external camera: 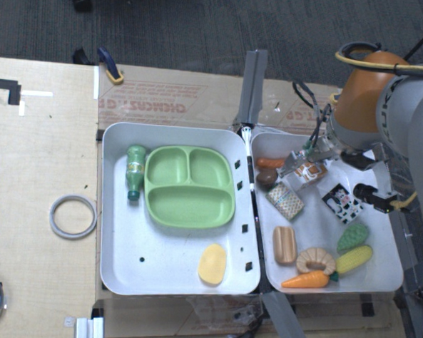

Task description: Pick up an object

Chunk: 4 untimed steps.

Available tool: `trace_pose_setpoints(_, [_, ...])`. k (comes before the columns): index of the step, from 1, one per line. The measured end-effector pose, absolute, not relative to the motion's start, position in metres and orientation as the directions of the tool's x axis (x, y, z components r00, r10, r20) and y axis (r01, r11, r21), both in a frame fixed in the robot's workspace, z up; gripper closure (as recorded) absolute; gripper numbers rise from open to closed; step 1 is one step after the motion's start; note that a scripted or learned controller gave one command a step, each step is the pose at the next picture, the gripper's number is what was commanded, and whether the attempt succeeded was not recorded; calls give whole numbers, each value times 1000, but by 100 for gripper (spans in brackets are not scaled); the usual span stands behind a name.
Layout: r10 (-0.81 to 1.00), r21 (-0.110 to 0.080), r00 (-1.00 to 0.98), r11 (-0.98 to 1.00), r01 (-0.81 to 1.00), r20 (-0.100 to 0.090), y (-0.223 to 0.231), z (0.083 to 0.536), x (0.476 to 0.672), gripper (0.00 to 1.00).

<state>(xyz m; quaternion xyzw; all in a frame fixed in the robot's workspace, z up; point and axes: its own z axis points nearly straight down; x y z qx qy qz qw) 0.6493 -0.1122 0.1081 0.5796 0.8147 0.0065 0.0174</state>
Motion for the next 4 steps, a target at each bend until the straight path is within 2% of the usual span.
trace_pose_setpoints(2, [975,32,-220,220,975,-19,-105,108,652,0])
trace_pose_setpoints(3, [938,23,-345,346,938,-13,-131,106,667,0])
trace_pose_setpoints(4, [985,32,-172,172,985,-14,-111,107,636,0])
